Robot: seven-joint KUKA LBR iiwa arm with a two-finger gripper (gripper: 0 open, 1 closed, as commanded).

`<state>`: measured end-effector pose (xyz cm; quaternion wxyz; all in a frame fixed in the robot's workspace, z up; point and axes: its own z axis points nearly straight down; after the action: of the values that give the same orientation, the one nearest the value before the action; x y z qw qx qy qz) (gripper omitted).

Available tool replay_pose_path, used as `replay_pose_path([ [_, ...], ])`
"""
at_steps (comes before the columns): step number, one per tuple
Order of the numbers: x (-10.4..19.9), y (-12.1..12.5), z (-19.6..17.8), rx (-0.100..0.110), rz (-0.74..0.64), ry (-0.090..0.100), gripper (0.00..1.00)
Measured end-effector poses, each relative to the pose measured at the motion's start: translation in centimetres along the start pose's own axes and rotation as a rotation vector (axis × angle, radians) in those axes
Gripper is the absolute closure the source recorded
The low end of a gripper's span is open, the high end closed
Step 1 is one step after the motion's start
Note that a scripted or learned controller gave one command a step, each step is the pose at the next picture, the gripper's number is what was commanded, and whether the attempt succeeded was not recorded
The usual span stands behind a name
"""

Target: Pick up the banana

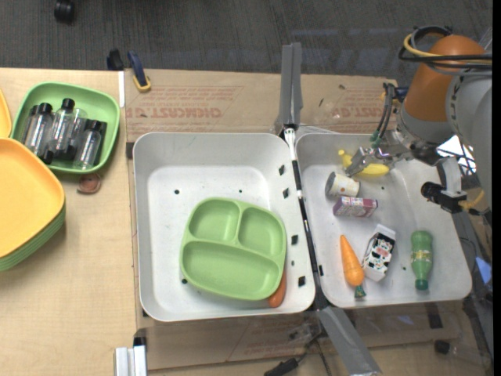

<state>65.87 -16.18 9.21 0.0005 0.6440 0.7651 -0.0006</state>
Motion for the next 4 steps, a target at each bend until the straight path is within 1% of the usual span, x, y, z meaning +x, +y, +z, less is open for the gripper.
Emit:
replay_pose_path([
  [1, 5.7, 1.0, -4.4, 0.000, 0.082, 0.000, 0.00],
  [2, 4.3, 1.4, -1.3, -0.019, 0.051, -0.006, 0.00],
  [3, 0.9, 0.2, -0.1, -0.002, 0.013, -0.001, 0.00],
  [4, -2.1, -5.6, 0.1, 0.001, 0.287, 0.001, 0.00],
])
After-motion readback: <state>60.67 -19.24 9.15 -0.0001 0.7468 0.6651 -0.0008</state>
